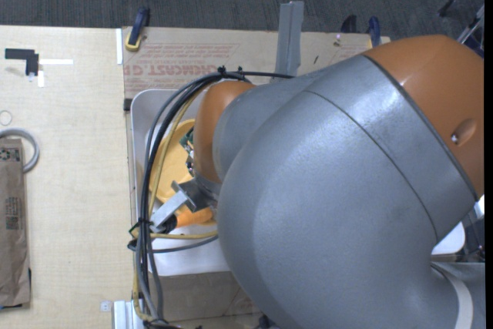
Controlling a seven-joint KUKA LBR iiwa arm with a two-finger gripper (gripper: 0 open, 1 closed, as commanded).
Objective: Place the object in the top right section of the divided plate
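The yellow divided plate [171, 169] lies in the white bin [137, 119], and my arm hides most of it. An orange object [197, 217], perhaps a carrot, shows at the plate's near edge. A bit of green [187, 139] peeks out on the plate's far side, close to the arm. The gripper [189, 199] hangs low over the plate, just above the orange object. The wrist and cables cover it. I cannot tell whether it holds the orange object. The plate's sections are hidden.
My grey and orange arm [347, 196] fills the right and centre. Black and yellow cables [150, 166] loop over the bin's left side. A cardboard sheet [200, 58] with blue clamps [139, 27] stands behind the bin. A brown paper bag [14, 227] lies far left.
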